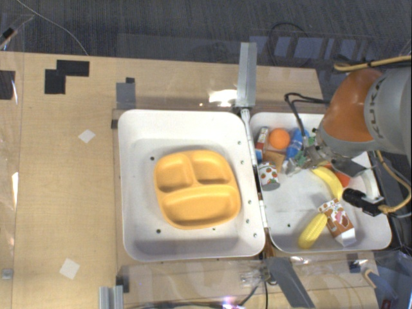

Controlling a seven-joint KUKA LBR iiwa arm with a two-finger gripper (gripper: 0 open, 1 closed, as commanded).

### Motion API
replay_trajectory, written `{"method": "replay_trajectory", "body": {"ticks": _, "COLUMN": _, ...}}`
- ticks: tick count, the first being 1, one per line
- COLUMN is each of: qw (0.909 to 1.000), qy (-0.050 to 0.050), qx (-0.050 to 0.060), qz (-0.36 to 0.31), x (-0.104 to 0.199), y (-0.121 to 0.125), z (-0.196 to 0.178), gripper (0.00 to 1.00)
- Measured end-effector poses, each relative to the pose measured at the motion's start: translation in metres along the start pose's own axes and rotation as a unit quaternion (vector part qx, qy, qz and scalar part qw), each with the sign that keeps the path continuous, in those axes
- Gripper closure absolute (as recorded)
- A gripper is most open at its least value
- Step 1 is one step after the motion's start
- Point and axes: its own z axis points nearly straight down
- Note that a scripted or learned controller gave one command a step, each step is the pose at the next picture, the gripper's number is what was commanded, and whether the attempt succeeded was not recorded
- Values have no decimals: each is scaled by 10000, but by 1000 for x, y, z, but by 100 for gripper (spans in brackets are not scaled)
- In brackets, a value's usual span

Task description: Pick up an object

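Note:
My gripper point(298, 162) hangs low over the back half of the right bin point(290, 205), under the grey wrist with its orange band. It sits among a cluster of objects. An orange ball point(279, 138) and a blue item point(297, 139) lie just behind it, and a yellow banana point(328, 179) lies just to its right. A small printed cup point(268, 176) rests at its left against the bin's wall. No object can be seen between the gripper's tips.
A second banana point(312, 230) and a brown-and-white carton point(338, 221) lie at the front of the right bin. A red-and-white packet point(261, 138) leans in its back left corner. The left bin point(135, 172) holds a yellow divided plate point(196, 188).

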Motion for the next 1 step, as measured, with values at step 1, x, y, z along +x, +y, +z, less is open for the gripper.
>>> {"method": "replay_trajectory", "body": {"ticks": 1, "qw": 9589, "qy": 26, "qx": 72, "qz": 2837, "x": 51, "y": -22, "z": -84, "gripper": 100}}
